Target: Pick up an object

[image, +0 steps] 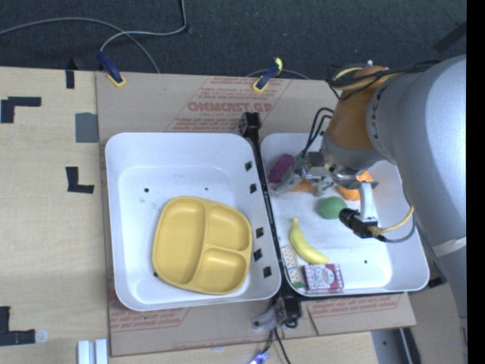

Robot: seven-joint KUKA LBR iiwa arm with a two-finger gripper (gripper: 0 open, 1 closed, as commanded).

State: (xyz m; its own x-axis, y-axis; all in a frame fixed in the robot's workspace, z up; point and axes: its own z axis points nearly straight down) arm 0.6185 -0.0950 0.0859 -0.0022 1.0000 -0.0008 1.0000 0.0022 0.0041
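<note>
We are seeing the arm [409, 120] reaching down into the right bin [402, 275] from the frame's right.

Its gripper [312, 174] is hanging low at the upper middle of that bin, and we cannot tell how it is set. Just left of it a purple object [280, 168] is lying by the divider; an orange piece [350, 191] and a green ball [330, 208] are sitting just to its lower right. A banana [305, 244] is lying further down toward the frame's bottom, with a small printed packet [321, 277] beneath it. In the left bin [129, 203] we are seeing a yellow divided plate [201, 244]. Both bins are resting on the counter [45, 226].
</note>
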